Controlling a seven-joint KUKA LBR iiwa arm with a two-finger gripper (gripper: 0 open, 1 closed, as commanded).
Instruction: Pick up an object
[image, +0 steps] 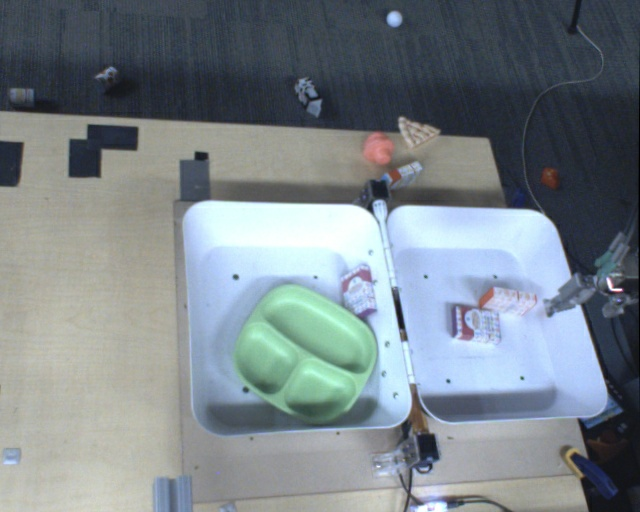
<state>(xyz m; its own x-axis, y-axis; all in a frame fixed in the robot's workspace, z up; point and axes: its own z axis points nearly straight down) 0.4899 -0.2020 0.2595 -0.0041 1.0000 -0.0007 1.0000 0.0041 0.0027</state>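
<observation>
In the right bin (520, 385) lie a red and white carton (476, 325) and, just to its right, an orange and white carton (506, 299). The left bin (215, 300) holds a green divided plate (306, 350) and a small red and white packet (358, 291) near its right wall. My gripper (583, 291) reaches in at the right rim of the right bin, just to the right of the orange carton. Nothing shows in its hold.
On the bench behind the bins lie a pink ball (378, 148), a wedge-shaped toy (418, 131) and a small tube (402, 175). Black patches (98, 148) mark the far left of the bench. Small clutter lies on the dark floor beyond.
</observation>
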